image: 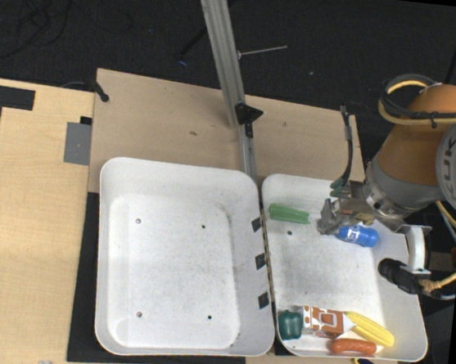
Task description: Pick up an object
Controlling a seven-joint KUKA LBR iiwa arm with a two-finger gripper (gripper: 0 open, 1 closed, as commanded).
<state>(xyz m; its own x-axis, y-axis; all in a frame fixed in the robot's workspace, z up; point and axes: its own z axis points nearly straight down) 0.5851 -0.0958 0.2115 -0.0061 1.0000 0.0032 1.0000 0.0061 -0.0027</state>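
My gripper [332,223] hangs low over the upper part of the right bin [324,271], under the grey arm with its orange band. A blue object [359,235] lies right beside it, touching or nearly touching its right side. A flat green object [289,215] lies just to the gripper's left, near the bin's top edge. Along the bin's front edge lie a dark green piece [290,324], a brown and white packet [325,321], a yellow corn cob [371,328] and a red-orange sausage shape [353,346].
The left bin [177,261] sits beside the right one, with black clips [261,261] on the shared rim. A slanted metal rail [225,70] rises behind the bins. A black cable end [402,275] hangs over the right bin's right rim.
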